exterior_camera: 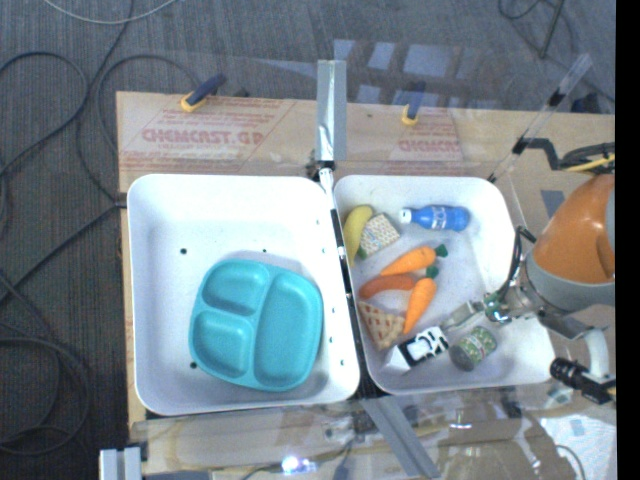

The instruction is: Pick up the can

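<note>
A: So where did we find the can (474, 348)?

B: We saw it in the right bin (490, 193), close to that bin's near right corner, lying on its side. Its long axis seemed to run slantwise, from near-left up toward far-right, though it was small and we could not be sure.

A: And the tool (492, 308)?

B: We placed it just beyond the can, on its far side and a shade to the right, hanging off the grey arm (575, 258) that came in from the right. A slim metal part reached leftward from it across the bin floor. Whether the fingers were spread or pressed together we could not tell; nothing was visibly pinched between them.

A: What crowded the can?

B: We noted a small black-and-white carton (423, 347) just to its left, a waffle-patterned piece (379, 324) farther left, and the carrots (408, 281) beyond. The blue bottle (436, 217) lay well apart at the far side, and the teal plate (257, 325) sat in the left bin (160, 218).

A: So the next move?

B: We judged it a short drop toward the near side, with the fingers set across the can's slant.
</note>
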`<state>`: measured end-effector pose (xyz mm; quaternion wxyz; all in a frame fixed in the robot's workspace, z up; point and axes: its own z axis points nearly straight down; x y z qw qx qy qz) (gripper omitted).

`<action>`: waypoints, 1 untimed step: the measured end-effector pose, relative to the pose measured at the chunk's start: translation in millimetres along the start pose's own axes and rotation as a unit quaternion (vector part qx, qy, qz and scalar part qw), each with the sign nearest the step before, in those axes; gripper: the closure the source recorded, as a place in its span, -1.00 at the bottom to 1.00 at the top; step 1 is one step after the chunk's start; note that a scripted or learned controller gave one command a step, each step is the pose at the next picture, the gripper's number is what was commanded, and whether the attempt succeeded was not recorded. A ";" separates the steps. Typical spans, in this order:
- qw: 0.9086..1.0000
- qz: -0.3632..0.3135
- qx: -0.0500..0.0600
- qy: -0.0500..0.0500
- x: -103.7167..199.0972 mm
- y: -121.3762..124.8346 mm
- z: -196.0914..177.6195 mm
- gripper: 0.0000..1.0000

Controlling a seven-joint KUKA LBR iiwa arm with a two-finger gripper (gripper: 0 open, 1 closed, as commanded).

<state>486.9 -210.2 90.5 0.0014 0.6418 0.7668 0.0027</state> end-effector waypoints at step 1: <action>0.999 0.043 -0.003 -0.005 6.7 2.1 0.0 -1.00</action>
